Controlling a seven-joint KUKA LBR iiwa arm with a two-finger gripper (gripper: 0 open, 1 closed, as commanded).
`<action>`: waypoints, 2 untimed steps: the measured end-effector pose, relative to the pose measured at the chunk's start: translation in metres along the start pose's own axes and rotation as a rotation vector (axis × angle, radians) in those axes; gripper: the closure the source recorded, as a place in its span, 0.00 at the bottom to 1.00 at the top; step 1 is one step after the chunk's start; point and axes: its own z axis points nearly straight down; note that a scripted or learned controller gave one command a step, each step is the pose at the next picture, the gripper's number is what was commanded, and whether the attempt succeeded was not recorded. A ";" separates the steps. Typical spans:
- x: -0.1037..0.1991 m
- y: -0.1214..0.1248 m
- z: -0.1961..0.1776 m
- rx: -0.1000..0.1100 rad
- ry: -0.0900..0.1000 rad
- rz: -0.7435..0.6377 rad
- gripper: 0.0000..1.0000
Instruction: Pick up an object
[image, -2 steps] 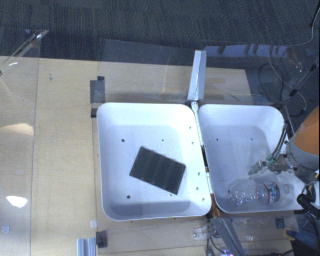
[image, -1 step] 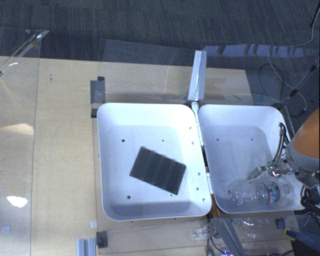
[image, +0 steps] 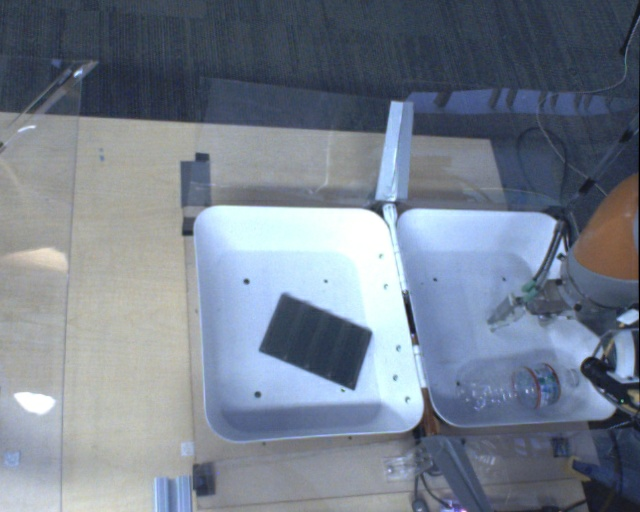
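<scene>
Bench: pale wood top carrying two shallow white bins side by side, with a clear sheet standing over its left part.
Left bin: the wider of the two, rounded corners, a few small dark holes in its floor.
Right bin: touches the left bin along a shared middle rim; a grey upright strip rises at the far end of that seam.
Arm: grey with an orange band, comes in over the right bin's right edge.
Dark pad: flat ribbed rectangle, lying tilted on the left bin's floor, nearer the front edge and a little right of centre, apart from every wall.
Clear bottle: lies on its side along the right bin's front edge, its coloured label end toward the front right corner.
Gripper: low over the right bin's floor, near mid-right, well apart from the bottle; nothing sits between its fingers, and how far they are spread I cannot tell.
</scene>
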 end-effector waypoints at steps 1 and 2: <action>0.002 -0.052 -0.001 0.001 0.001 -0.062 0.00; 0.003 -0.048 -0.013 -0.007 -0.001 -0.066 1.00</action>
